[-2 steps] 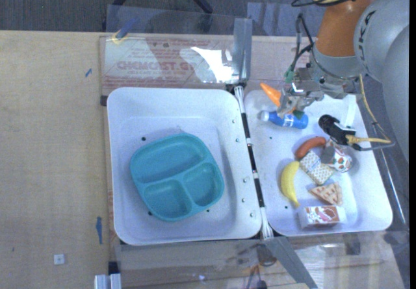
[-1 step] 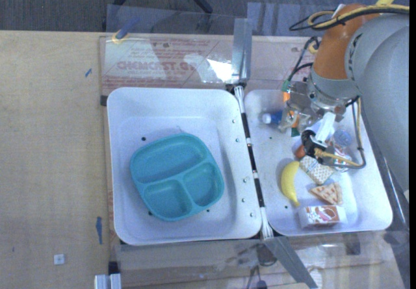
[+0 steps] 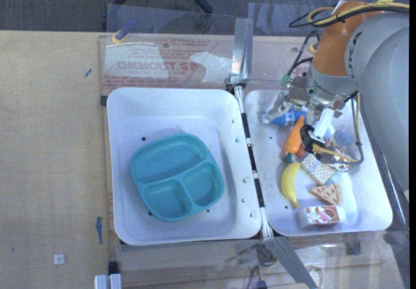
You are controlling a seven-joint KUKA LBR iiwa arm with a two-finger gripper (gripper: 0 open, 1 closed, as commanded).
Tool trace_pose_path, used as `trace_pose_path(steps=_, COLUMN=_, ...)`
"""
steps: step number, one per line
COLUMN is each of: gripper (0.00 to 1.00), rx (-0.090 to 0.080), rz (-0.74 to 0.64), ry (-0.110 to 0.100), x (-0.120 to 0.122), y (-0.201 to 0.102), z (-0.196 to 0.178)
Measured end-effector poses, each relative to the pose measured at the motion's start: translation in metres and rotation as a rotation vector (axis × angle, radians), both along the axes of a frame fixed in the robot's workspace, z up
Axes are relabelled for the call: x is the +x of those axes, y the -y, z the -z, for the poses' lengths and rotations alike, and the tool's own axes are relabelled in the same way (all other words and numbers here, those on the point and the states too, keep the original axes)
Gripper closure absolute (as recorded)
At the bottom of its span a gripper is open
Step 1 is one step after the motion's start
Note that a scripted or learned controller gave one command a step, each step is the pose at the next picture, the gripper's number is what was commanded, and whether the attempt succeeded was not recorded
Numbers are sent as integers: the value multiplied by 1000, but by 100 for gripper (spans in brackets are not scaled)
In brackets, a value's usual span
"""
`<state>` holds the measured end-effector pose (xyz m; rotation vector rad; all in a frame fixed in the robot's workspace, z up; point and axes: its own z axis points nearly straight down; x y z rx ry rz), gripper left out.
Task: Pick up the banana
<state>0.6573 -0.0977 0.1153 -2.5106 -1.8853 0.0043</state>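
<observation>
Your banana [image 3: 290, 184] is yellow and gently curved, running far-to-near in the right bin [image 3: 268, 171]. You cannot tell whether the gripper [image 3: 312, 112] is open.

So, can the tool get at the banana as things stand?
Probably yes: banana lies uncovered in the right bin. Carrot and a cracker sit close, so clearance looks tight.
</observation>
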Motion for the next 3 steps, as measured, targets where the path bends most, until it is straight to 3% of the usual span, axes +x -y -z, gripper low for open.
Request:
trace_pose_path(steps=1, gripper=0, rx=0, rz=-5, ry=1, x=-59, y=29, z=-56)
trace_pose_path(steps=2, gripper=0, rx=-3, rz=-115, ry=15, x=-28, y=50, z=9)
trace_pose_path(steps=3, gripper=0, rx=1, rz=-547, ry=5, x=-59, y=-19, z=-70)
